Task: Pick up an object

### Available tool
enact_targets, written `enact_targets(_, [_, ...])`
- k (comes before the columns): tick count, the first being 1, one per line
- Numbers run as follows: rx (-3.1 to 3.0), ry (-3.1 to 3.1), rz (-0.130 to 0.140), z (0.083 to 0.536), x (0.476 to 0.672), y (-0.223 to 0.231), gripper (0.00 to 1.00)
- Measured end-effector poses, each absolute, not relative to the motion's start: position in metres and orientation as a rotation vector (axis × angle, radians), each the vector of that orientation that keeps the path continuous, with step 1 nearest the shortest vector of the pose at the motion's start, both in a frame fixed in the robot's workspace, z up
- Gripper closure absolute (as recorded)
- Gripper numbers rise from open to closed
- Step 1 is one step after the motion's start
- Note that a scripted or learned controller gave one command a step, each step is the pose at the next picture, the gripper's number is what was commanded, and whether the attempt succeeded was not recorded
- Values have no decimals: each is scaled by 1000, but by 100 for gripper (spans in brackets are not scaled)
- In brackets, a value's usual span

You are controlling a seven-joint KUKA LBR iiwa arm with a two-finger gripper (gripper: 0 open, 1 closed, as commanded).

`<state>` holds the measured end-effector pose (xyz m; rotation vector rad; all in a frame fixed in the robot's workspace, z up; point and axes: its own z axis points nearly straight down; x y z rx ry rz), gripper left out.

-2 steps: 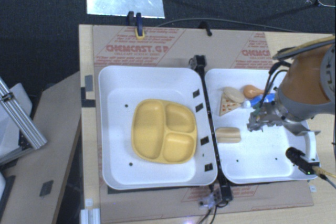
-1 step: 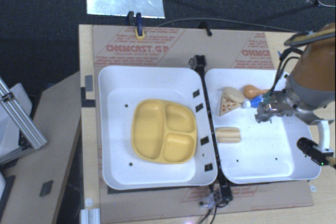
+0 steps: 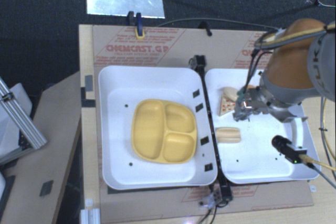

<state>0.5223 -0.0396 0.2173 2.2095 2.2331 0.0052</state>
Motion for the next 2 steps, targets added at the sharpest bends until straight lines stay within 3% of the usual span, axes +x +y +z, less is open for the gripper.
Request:
enact_targets(1, [2210,2233,5,226,534,11,100])
enact_targets(2, [2211,2234,4,231,529,62,100])
